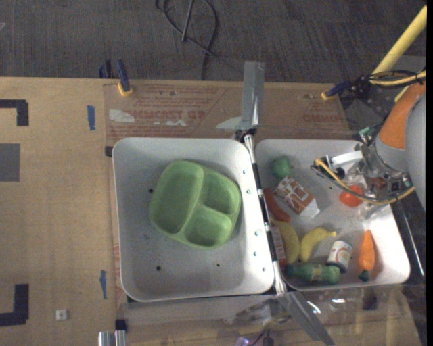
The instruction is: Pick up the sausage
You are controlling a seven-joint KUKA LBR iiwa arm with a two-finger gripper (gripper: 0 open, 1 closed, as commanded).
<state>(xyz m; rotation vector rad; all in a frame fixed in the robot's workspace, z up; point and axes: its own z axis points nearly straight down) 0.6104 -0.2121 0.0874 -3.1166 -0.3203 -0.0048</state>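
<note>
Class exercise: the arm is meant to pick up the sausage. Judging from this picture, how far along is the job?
Done: the arm has reached over the right bin, and its gripper sits near the bin's far right side. In hand: nothing visible. Left: nearly everything. The sausage lies against the right bin's left wall, beside the small carton, well apart from the gripper. Approach, grasp and lift remain.

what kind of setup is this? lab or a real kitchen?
Most likely a robotics lab bench, not a kitchen. Two white bins sit on taped, clamped cardboard, loose cables run over carpet behind, and the food is toy-like: bananas, a carrot, a green divided plate.
</note>
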